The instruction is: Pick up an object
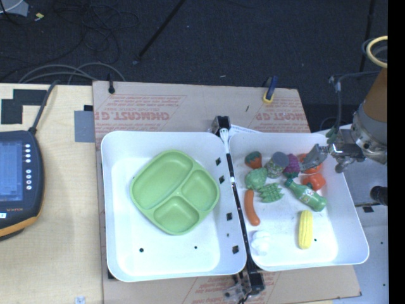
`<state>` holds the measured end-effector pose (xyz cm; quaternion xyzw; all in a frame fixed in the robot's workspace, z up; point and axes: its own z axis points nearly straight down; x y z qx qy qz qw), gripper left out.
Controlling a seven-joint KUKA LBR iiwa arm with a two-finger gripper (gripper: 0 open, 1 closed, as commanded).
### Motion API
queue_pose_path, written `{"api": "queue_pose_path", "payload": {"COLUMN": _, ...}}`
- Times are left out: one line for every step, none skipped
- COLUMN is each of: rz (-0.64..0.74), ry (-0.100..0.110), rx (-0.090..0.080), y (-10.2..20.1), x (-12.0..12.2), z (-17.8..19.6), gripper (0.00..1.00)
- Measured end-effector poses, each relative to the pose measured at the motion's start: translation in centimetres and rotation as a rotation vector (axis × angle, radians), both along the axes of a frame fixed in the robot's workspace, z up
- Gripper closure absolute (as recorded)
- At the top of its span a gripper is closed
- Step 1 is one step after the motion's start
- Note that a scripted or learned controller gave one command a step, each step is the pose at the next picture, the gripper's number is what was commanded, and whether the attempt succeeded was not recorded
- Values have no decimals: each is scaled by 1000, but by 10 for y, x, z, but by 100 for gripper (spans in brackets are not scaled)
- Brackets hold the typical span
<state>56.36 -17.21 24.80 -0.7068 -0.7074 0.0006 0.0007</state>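
White plastic formed both shallow bins on the desk [69, 246], and all the loose toy food lay in the right bin [345, 246]. The tool [319, 156] hung over that bin's upper right corner, next to a red toy piece [314, 181] and just above a green toy bottle [305, 195]; whether it was apart or together could not be told, and nothing was seen between its parts, so no grasp could be claimed. In judgement, the step in hand was the approach to a first pick. The items nearest the tool were crowded: a purple piece [292, 164], a grey-green piece [276, 164], a dark green and red piece [254, 159] and a leafy green vegetable [261, 182] lay touching or almost touching. A descent there would probably strike a neighbour or catch two items. A cleaner choice would be an isolated target, such as the yellow corn cob [305, 228] low in the bin, or the orange carrot [252, 208] beside the centre divider, each approached across its narrow width. A white object [260, 241] near the lower left corner offered little contrast against the floor. The left bin [120, 233] held a light green divided plate [175, 192] with three compartments, all bare.
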Motion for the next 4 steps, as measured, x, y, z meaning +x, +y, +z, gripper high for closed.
{"api": "queue_pose_path", "payload": {"rz": 0, "ry": 2, "rx": 1, "y": -1, "x": 0, "z": 9, "gripper": 100}}
{"api": "queue_pose_path", "payload": {"rz": 9, "ry": 0, "rx": 4, "y": 106, "x": 5, "z": 30, "gripper": 100}}
{"api": "queue_pose_path", "payload": {"rz": 1, "ry": -5, "rx": 1, "y": 131, "x": -54, "z": 117, "gripper": 100}}
{"api": "queue_pose_path", "payload": {"rz": 6, "ry": 3, "rx": 1, "y": 212, "x": -57, "z": 112, "gripper": 100}}
